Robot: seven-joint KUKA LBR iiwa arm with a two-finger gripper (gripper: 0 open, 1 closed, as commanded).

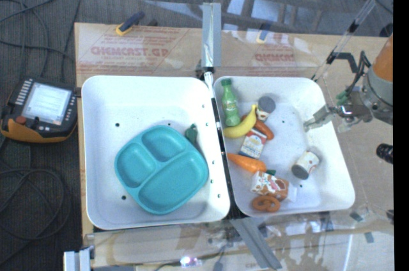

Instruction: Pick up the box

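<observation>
Cables trail over dark carpet around my surface, which bears two shallow white bins. In the right bin (332,196), near its front edge, lies the small printed cardboard box (269,185), long axis slanting toward the front right corner, a brown pretzel (266,203) touching it and an orange plastic carrot (246,163) just behind. My claw (348,107) hovers over that bin's right rim, so the box lies forward and left of it. How wide it stands, I cannot tell.
</observation>
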